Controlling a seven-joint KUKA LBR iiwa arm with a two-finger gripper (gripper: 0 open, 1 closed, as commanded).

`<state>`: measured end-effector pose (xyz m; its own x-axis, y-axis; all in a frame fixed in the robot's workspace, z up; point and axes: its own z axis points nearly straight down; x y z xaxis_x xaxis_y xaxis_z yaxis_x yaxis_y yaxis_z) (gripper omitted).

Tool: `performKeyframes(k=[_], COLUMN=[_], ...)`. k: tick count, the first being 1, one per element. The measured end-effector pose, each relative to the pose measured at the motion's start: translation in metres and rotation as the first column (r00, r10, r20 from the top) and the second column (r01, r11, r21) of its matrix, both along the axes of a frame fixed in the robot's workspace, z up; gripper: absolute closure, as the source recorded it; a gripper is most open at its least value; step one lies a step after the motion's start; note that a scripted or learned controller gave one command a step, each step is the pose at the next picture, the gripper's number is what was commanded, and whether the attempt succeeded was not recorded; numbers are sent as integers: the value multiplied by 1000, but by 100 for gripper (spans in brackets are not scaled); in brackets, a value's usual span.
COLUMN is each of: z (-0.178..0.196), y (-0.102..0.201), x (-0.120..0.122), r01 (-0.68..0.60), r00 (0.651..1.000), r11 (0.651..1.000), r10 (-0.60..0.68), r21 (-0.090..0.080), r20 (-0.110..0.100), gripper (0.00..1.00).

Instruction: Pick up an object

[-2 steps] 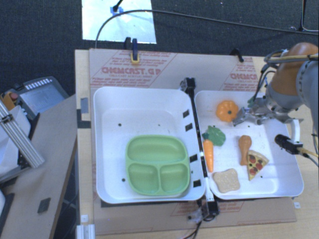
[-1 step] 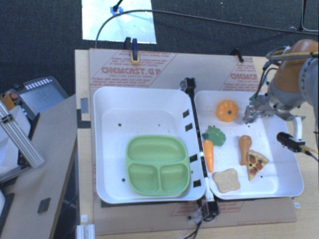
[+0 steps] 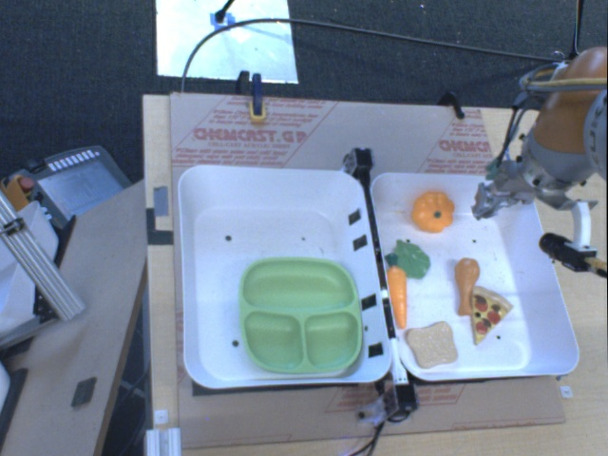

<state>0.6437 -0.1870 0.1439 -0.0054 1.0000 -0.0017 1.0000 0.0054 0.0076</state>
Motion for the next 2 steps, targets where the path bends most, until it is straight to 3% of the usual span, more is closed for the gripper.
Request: performKeyframes(k=[2], z=[112], y=[-10], x=[-1], r01=[1], r00=[1000], r11=[1000], r10=[-1], r21=[-1], r20=[1], gripper=[100])
